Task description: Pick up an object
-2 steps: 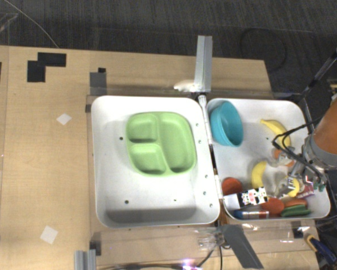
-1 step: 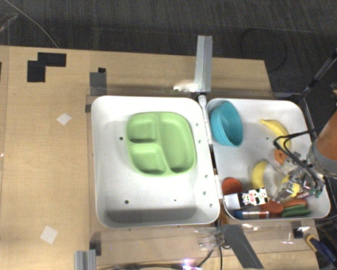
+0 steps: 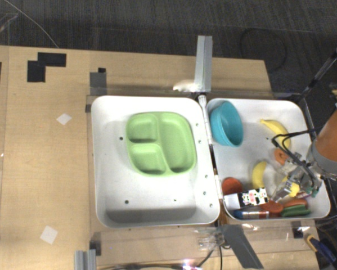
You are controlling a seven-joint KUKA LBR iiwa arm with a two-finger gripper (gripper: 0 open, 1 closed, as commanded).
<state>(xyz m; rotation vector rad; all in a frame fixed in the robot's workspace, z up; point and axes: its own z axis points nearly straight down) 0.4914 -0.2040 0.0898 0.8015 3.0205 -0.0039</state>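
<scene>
Pincer (image 3: 292,185) hovering low in right bin (image 3: 311,117); finger state impossible to tell. Lying just left of it: yellow lemon-like piece (image 3: 259,174).

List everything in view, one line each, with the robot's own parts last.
left bin: one, white, left half of the bench
right bin: one, white, beside it
divided plate: one, green, middle of left bin
bowl: one, teal, tilted at right bin's far left corner
banana: one, yellow, far part of right bin
small mixed items: several, red, yellow, green, near edge of right bin
arm: one, grey with orange band, from the right
pincer: one, low over the small items
</scene>
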